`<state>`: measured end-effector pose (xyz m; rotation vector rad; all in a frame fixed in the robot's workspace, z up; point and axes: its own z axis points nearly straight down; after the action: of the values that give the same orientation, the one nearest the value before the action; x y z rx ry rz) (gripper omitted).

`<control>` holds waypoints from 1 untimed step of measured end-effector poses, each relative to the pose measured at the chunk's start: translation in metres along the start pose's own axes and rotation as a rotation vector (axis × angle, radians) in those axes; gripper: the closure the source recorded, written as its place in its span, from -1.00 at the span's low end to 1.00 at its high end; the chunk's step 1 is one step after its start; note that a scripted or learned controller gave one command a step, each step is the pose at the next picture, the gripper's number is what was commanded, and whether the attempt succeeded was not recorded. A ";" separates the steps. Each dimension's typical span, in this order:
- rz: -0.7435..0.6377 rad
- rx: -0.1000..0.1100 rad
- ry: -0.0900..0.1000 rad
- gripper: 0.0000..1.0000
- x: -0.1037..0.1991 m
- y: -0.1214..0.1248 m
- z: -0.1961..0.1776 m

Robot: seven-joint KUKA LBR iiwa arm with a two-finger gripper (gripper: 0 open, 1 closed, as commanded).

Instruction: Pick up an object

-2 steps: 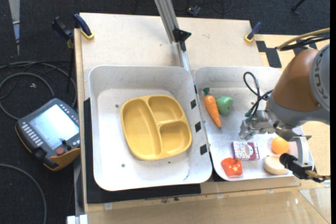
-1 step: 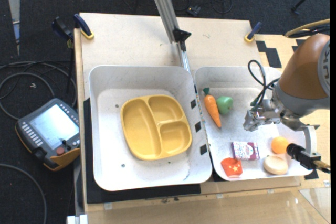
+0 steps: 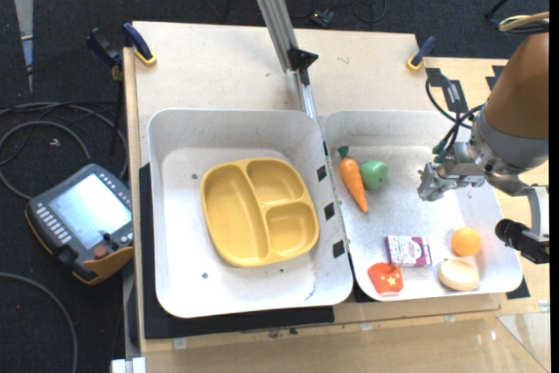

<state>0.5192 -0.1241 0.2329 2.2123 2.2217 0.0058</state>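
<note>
At right of frame, the gripper (image 3: 434, 185) is poised over bare floor of the right-hand bin (image 3: 397, 128); whether its tips are spread cannot be told. Candidate objects, a carrot (image 3: 354, 183) and orange ball (image 3: 465, 241), are left loose, ungrasped.

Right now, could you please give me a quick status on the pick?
Gripper over right bin, holding nothing. Carrot and green item to its left, untouched. Nothing blocking.

An orange carrot (image 3: 354, 184) lay beside a green fruit (image 3: 375, 173); pink box (image 3: 408, 251), red item (image 3: 385, 278), orange (image 3: 465, 241), cream piece (image 3: 458, 274) lay nearer the front
</note>
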 end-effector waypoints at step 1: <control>0.001 0.001 0.000 1.00 0.000 0.002 -0.044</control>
<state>0.5207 -0.1242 0.2772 2.2132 2.2213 0.0044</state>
